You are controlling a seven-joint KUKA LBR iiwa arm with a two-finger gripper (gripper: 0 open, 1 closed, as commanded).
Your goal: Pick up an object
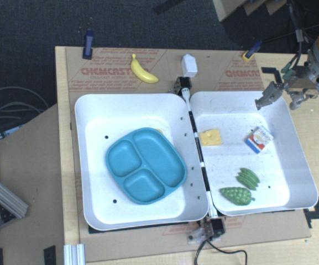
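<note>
The right bin [294, 148] holds a yellow cheese-like block [210, 137], a small red, white and blue packet [259, 138] and two green pea pods [248, 176] [236, 195]. My gripper [282, 99] hangs over the bin's far right corner, above and to the right of the packet. Its fingers [267, 97] are spread open with nothing between them. In the left bin [93, 120] lies a blue divided plate [144, 164].
A yellow toy banana [142, 70] lies on the cardboard behind the left bin. A small white block [189, 65] sits behind the seam between the bins, and a blue clip [88, 43] is at the back left corner. Cables lie on the floor at left.
</note>
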